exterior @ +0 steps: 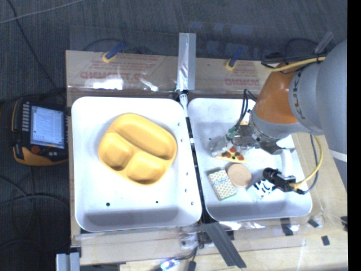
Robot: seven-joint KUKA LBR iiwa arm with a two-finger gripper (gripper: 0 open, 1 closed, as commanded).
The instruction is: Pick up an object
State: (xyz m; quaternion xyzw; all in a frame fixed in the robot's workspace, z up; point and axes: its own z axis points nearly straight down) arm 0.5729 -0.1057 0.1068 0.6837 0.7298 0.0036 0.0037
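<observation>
Pincer (236, 141) low in right bin (293, 208) | beside pizza slice (232, 155)

We list the left bin (84, 208) as largely taken up by a yellow mould (137, 147) with bare floor along its near edge, the right bin (299, 208) crowded mid-floor by a tan disc (239, 175), checked pad (222, 184) and the arm (293, 97).
</observation>
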